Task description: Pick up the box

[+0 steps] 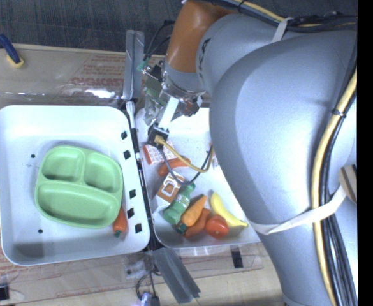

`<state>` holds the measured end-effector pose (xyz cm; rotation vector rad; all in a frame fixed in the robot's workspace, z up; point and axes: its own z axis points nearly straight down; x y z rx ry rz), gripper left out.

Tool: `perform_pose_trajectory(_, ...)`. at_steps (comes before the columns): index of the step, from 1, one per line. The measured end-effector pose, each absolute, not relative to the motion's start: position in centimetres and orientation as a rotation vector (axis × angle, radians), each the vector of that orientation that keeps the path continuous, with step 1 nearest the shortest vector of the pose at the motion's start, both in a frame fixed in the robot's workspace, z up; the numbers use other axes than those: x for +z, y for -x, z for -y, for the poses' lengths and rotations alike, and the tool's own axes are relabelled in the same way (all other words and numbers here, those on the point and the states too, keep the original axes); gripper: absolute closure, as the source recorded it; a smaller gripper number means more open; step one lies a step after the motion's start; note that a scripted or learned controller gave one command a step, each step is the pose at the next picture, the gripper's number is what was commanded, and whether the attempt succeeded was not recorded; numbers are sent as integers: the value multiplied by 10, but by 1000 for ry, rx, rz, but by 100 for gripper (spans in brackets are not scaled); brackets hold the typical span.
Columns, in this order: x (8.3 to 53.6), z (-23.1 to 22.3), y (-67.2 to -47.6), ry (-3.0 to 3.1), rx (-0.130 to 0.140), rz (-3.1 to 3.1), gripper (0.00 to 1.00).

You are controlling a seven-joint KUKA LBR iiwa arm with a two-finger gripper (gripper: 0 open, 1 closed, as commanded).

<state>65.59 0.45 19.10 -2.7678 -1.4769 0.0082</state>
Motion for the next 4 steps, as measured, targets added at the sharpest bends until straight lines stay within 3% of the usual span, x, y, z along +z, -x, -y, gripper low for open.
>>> perform_pose_trajectory(2,191,3,-656,2822,9,1371,0)
perform_pose_trajectory(3,191,-24,-650,2836,13,1339,0)
perform_pose_trajectory(4,316,-24,-631,2950,2,1076,0)
